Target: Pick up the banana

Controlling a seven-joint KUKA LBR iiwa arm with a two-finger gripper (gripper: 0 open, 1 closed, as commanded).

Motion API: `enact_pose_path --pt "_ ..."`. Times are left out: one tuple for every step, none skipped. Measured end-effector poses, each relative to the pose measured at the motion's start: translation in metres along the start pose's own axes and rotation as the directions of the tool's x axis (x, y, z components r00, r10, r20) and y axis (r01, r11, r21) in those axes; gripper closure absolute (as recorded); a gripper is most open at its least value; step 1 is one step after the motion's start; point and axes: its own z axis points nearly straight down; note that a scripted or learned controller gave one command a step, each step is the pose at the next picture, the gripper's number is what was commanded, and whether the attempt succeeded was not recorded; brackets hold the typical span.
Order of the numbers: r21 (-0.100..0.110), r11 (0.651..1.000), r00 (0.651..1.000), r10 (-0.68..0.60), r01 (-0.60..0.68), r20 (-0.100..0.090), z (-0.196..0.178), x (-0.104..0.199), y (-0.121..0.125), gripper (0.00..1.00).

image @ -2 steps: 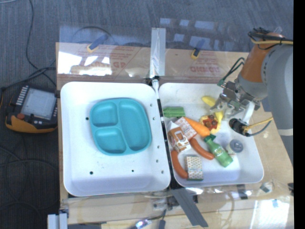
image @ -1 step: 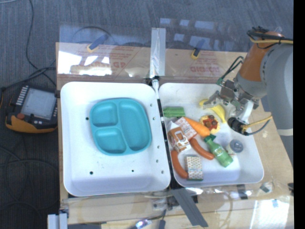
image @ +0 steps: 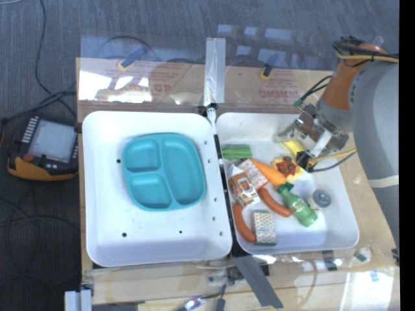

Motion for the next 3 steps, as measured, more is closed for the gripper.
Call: enact_pose_path --pt "-0.007 0.974 0.974 0.226 -0.226 -0.002 0.001 0.0 0.003 0.0" --pt "-0.011 0.854 0.854 0.521 -0.521 -0.012 0.0 -0.009 0.004 0.0" --pt "-0.015 0.821 0.821 0.57 -0.57 0.012 -0.122 -0.044 -0.019 0.0"
